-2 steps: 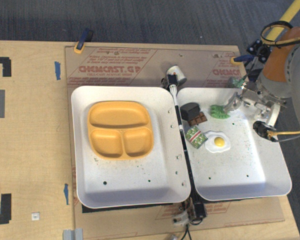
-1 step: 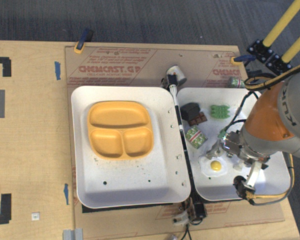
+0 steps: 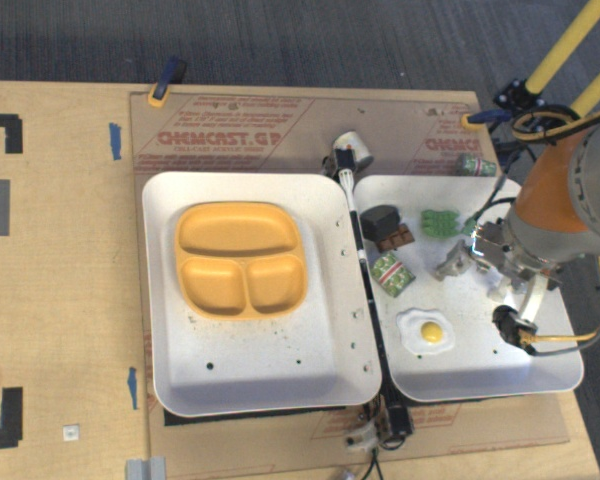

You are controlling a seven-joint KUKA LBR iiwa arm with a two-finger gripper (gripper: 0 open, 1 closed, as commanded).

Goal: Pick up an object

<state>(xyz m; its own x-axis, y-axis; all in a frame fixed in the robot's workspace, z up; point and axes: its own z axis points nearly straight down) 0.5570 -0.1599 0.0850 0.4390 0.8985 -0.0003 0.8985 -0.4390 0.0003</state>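
We see two shallow white bins, smooth and round-cornered, side by side on the table, whose top is pale wood with a sheet of printed brown cardboard under the bins. The left bin holds one matte yellow plastic tray with three rounded compartments; a few dark specks dot the bin floor below it.

We take the fried egg, a flat white toy with a glossy yellow yolk, as our landmark in the right bin. Up and to its left lies one small green box with a printed pattern, tilted. Above that we count one blocky object, black on top and brown beneath; what it is we cannot make out. Up and to the right of the egg sits one small bumpy green item.

The end effector hangs over the right bin, up and right of the egg, a grey metal shape below the orange band. Its tips blur against the white floor, so we cannot tell how they stand, and nothing is visibly gripped. The arm is cut off at the right edge.
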